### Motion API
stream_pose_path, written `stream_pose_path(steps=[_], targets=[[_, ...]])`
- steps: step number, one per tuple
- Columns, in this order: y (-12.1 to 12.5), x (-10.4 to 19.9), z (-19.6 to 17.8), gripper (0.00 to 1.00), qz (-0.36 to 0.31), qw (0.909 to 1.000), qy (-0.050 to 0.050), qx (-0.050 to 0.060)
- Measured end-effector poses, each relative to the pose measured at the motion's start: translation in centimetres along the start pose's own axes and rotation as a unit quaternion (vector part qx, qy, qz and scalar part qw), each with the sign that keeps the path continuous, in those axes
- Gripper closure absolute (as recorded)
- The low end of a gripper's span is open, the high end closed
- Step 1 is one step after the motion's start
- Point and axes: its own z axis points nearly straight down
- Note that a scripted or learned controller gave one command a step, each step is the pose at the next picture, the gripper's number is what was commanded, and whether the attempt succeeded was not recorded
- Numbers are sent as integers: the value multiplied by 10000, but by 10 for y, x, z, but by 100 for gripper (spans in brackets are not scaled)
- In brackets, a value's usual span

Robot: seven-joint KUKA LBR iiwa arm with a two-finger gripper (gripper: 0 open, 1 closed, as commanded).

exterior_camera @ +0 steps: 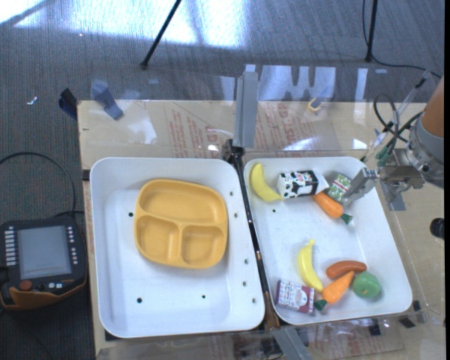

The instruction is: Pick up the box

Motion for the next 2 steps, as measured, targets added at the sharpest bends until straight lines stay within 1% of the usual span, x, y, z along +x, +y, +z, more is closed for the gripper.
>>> stream_pose_path(steps=[1,2], targets=[[-68,-56,50,0,777,9970,14,1],[-55,-42,198,0,963,9954,13,-11]])
